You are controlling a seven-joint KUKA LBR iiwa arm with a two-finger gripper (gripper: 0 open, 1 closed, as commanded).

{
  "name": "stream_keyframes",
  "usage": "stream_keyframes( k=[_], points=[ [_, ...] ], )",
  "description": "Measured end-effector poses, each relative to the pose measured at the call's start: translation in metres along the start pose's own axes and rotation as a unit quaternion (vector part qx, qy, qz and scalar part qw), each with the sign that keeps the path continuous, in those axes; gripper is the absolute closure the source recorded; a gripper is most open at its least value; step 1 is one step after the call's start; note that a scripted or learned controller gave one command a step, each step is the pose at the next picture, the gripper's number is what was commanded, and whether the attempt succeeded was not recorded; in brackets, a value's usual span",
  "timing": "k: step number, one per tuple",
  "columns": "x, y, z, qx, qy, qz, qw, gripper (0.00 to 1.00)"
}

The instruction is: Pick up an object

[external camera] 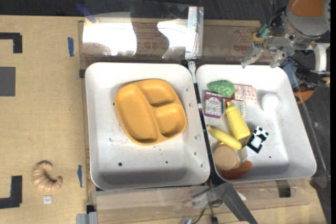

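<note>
Arm w/ orange band is at top right, tool (265, 54) hovering just past the back rim of the right bin (294, 113), over the surface edge, not over any obj. Two thin fingers (250, 57) visible, splayed apart w/ a clear gap and nothing between them, so tool is wide, holding nothing. Right bin holds the pickable stuff, clustered on its left half: green lumpy obj (221, 87) near the back, pink patterned card (245, 92) just right of it, small red box (213, 105) below the green one, yellow bottle (237, 120) lying tilted mid-bin, banana (224, 137) touching the bottle's lower end, round tan obj (226, 157) at the front w/ a red-orange piece (241, 168) beside it at the front wall, black/white block (257, 139) just right of the bottle, white round obj (270, 101) alone toward the right wall, closest to the tool but still well apart. Left bin (100, 113) has one yellow divided tray (150, 110), 3 compartments, sitting roughly centre. Outside the bins: tan curled obj (47, 176) on the surface at far left bottom, well apart from everything. Clear plastic sheet (142, 34) stands behind the left bin w/ glare on it.
</note>
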State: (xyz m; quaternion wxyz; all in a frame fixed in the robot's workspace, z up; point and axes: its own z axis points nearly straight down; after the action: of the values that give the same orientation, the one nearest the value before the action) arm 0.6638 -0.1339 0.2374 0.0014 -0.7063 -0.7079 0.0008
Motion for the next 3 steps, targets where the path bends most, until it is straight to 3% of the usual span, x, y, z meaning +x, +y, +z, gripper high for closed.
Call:
stream_keyframes(
  k=[1,2,3],
  points=[
    [0.012,0.003,0.122,-0.006,-0.001,0.021,0.9998,0.00],
    [0.025,-0.044,0.139,-0.018,-0.004,0.041,0.9990,0.00],
    [0.024,-0.043,0.129,-0.019,-0.003,0.042,0.9989,1.00]
  ],
)
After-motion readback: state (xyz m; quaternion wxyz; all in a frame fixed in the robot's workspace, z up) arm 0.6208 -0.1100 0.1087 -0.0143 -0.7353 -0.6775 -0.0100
